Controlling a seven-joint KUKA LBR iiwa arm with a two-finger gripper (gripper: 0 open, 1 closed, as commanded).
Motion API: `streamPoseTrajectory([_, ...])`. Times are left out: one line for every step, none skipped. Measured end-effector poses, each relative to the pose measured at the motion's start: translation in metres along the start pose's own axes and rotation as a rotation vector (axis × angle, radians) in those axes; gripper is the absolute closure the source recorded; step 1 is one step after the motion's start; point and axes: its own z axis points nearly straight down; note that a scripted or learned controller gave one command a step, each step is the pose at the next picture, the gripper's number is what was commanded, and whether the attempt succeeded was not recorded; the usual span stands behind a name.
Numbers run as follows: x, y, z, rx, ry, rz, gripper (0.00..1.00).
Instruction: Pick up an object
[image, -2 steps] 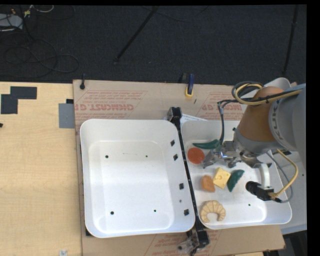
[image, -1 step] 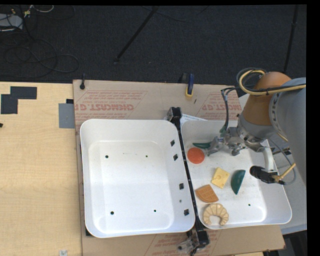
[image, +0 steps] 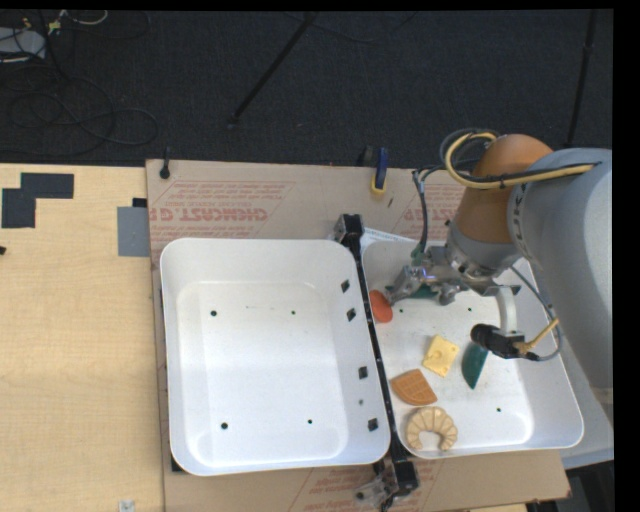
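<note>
Before you lie two shallow white plastic bins side by side on a brown cardboard sheet (image: 250, 195) atop the pale wooden bench (image: 70, 350). The left bin (image: 185, 300) shows only its bare floor, dotted with small dark holes. The right bin (image: 545, 425) holds the loose objects.

The grey arm with its orange band (image: 500, 185) reaches in from the right, and its two-finger gripper (image: 420, 283) sits low over the far left part of the right bin. You cannot tell from this view how the gripper is set, nor whether anything is caught in it; a patch of green shows just beside it.

A small orange-red rounded object (image: 381, 305) lies against the divider between the bins, just near and left of the gripper. A pale yellow wedge like a piece of cheese (image: 441, 355) rests near the bin's middle. To its right stands a dark green elongated piece (image: 473, 366), tilted. Nearer you, a tan triangular slice (image: 413, 387) lies beside the divider, and a light brown croissant-shaped toy (image: 431, 428) sits in the near left corner, touching or almost touching the slice.

A blue and yellow clamp (image: 380, 170) grips the cardboard's far edge.
</note>
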Motion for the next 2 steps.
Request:
streamPoseTrajectory([-0.002, -0.001, -0.01, 0.002, 0.0, 0.001, 1.0])
streamPoseTrajectory([0.051, 0.002, -0.188, -0.015, 0.0, -0.002, 1.0])
